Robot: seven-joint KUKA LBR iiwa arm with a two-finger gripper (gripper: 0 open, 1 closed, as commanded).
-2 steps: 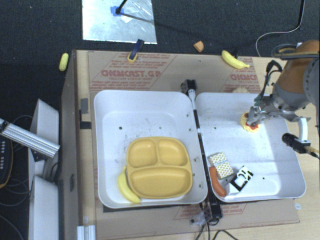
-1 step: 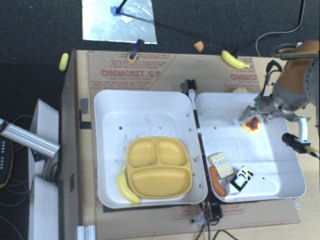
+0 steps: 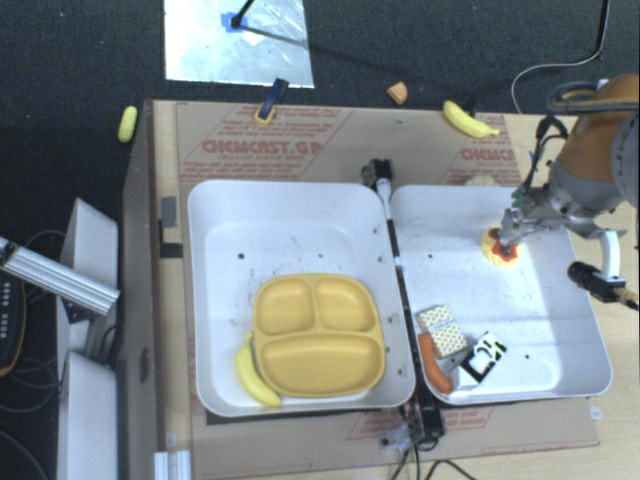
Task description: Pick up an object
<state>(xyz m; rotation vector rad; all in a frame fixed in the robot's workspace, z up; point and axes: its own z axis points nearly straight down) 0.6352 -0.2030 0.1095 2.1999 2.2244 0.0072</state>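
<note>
Left bin (image 3: 215,268): yellow divided tray (image 3: 318,333), banana (image 3: 254,376) touching its left edge.
Right bin (image 3: 570,308), near corner: orange carrot-like piece (image 3: 432,361), checkered block (image 3: 443,330), black-and-white piece (image 3: 484,354).
Right bin, far side: small orange-red object (image 3: 500,248).
Gripper (image 3: 512,230): directly over that object; finger opening and any hold on it can't be told.

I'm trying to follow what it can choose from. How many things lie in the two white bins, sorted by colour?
Yellow: 2, the tray and the banana
Orange: 2, the carrot and the small toy
Checkered: 1, the block
Black and white: 1, the tag
Total: 6
</note>
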